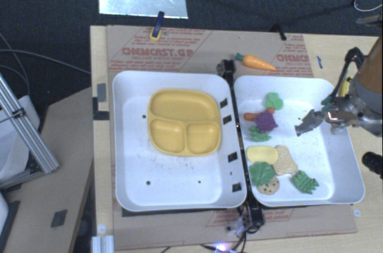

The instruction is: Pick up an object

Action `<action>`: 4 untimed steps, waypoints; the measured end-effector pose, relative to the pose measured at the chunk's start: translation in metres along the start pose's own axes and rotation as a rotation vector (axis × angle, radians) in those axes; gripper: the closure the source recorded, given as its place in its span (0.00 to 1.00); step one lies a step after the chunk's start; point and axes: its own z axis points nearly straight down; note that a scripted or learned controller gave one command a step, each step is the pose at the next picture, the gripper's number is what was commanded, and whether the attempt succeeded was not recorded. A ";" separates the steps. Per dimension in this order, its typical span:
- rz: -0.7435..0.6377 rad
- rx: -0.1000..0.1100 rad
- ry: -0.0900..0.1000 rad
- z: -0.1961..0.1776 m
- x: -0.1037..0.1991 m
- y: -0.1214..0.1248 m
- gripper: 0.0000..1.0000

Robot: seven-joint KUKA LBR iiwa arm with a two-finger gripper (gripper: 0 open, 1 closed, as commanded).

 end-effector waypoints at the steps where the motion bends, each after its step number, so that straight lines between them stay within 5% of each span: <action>1: 0.001 0.008 0.002 0.169 0.029 -0.019 0.00; 2: 0.002 -0.001 0.001 0.152 0.027 -0.016 1.00; 3: 0.006 -0.002 -0.004 0.138 -0.036 -0.003 1.00; 4: -0.007 0.000 0.003 0.135 0.035 0.008 1.00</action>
